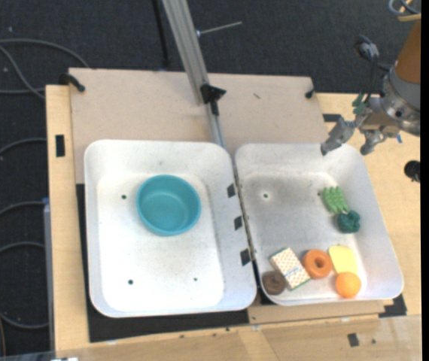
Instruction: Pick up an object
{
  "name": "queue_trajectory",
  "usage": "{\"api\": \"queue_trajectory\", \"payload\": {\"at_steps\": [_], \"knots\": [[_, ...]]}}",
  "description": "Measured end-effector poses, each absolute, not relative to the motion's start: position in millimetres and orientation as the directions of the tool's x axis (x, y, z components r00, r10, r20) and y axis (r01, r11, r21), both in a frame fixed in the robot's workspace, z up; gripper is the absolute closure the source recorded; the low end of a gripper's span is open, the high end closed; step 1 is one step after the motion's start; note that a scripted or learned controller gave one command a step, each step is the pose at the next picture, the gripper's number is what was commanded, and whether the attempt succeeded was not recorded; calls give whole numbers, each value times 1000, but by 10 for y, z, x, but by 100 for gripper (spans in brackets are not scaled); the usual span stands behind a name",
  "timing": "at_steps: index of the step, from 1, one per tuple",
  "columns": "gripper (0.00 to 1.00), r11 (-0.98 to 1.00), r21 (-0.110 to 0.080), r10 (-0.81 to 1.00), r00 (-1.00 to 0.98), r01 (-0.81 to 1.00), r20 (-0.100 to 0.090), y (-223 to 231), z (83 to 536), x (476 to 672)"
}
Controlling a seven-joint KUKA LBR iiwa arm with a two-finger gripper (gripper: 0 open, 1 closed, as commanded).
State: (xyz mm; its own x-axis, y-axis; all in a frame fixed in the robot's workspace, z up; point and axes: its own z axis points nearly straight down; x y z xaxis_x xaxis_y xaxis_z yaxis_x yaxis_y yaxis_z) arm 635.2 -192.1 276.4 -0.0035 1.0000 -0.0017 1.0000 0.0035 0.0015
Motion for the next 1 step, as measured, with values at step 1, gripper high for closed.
{"api": "queue_trajectory", "payload": {"at_steps": [1], "knots": [[0, 4, 1, 1000, -4, 1000, -3, -1924, 2764, 6351]]}}
